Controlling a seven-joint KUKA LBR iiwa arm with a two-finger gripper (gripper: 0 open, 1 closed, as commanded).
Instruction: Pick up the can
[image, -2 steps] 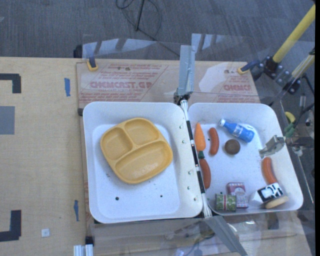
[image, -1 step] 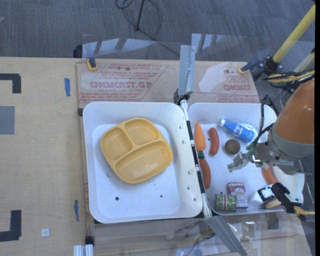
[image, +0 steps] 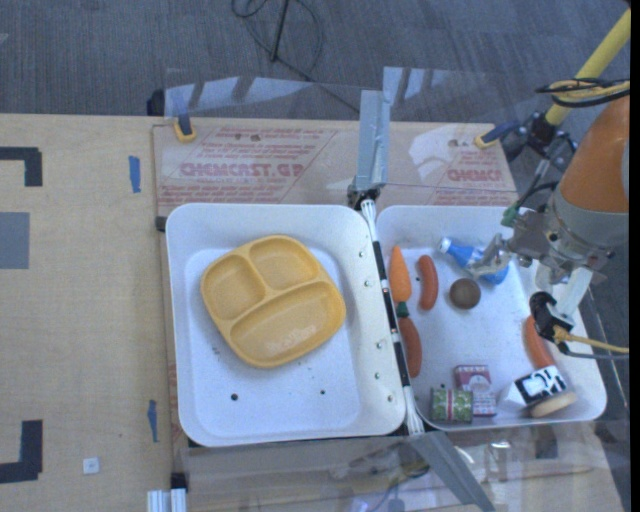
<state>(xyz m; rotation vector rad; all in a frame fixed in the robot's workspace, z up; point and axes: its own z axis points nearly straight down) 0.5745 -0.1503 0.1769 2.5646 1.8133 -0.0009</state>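
Gripper (image: 497, 256) parked at the far side of the right bin (image: 500, 418), nowhere near the can (image: 452, 404) yet.

Honestly can't tell if the jaws are spread or closed, they're a blurry metal lump sitting right on top of a blue thing (image: 458, 250). Just near of them is a brown ball (image: 464, 293), then two carrots (image: 399, 274) to the left by the divider. The can is lying on its side at the near edge of the right bin, green label, touching a red box (image: 474, 385) on its right. Looks small and light, stiff metal, probably slick and happy to roll, so I'd pinch it across the round body mid-length, coming in from the box-free side. Left bin (image: 200, 400) has a yellow tray (image: 272, 298).
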